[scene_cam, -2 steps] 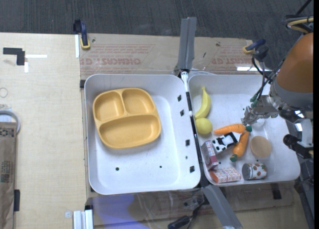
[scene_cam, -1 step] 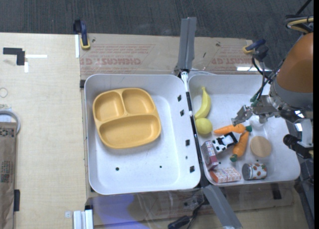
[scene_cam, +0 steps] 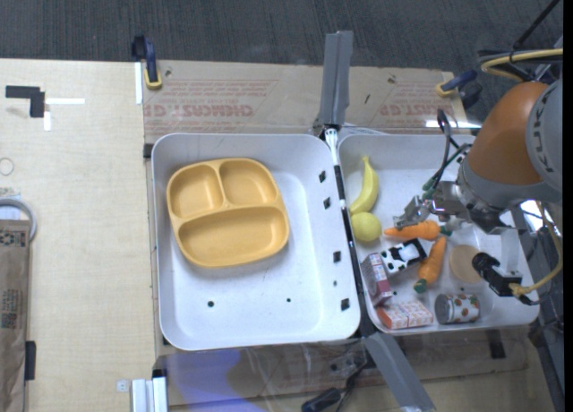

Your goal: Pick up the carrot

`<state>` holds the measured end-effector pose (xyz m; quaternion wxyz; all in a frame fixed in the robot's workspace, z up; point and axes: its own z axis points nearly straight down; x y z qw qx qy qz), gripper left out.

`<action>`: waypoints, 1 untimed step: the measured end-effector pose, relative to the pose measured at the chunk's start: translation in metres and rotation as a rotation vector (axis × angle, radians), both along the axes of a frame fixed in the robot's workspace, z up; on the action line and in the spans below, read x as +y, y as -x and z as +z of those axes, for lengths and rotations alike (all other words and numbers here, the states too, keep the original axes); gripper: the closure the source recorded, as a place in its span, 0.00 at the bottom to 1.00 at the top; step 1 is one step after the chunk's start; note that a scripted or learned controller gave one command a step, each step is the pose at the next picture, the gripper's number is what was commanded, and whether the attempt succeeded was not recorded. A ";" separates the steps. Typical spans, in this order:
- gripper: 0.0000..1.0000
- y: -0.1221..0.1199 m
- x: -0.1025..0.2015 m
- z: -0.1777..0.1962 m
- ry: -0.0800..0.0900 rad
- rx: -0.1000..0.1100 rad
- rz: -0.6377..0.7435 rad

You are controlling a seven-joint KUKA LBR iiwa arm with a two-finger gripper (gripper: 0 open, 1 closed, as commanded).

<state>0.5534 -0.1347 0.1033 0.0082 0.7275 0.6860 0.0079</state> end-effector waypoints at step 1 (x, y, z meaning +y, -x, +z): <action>0.00 -0.025 0.015 0.035 0.000 0.024 0.047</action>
